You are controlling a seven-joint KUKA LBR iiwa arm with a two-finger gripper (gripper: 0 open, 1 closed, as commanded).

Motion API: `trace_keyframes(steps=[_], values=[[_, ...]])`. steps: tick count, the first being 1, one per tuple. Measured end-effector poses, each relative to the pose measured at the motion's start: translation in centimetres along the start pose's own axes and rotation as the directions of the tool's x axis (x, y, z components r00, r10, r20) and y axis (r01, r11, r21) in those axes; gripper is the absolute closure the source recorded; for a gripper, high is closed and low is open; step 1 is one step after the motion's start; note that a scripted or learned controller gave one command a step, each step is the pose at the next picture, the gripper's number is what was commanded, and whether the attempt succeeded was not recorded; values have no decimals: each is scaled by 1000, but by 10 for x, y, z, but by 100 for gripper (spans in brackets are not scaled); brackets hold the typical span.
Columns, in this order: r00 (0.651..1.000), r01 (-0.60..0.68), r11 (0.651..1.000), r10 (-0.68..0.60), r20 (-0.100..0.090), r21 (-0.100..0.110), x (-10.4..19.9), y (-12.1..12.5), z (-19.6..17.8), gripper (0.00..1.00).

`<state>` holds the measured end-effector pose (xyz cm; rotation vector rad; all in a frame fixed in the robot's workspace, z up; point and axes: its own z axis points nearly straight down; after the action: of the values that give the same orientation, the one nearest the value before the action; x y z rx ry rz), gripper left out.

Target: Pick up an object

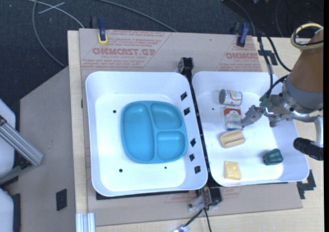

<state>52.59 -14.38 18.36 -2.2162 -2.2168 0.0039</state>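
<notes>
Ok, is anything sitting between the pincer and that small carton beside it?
Nothing visible. The pincer sits just right of the small carton, with bare bin floor around; the can and tan block lie off to either side.

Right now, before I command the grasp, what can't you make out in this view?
- End effector: small and grey on white in the camera view, over the right bin; finger state unreadable.
- Arm: cut off by the right edge.
- Small can and packet: labels too small to read.
- Green object: too small to identify.
- Whether the end effector touches the packet: cannot tell.
</notes>
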Motion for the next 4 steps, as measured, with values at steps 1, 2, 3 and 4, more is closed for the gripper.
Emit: trace_keyframes(steps=[1, 2, 3, 4], values=[[1000, -1, 1000, 1, 0, 2, 2, -2, 64, 0], [1000, -1, 1000, 1, 1, -8, 1, 0, 97, 0], [1000, -1, 1000, 1, 1, -15, 2, 2, 84, 100], [1000, 1, 1000, -1, 5, -13, 0, 5, 20, 100]])
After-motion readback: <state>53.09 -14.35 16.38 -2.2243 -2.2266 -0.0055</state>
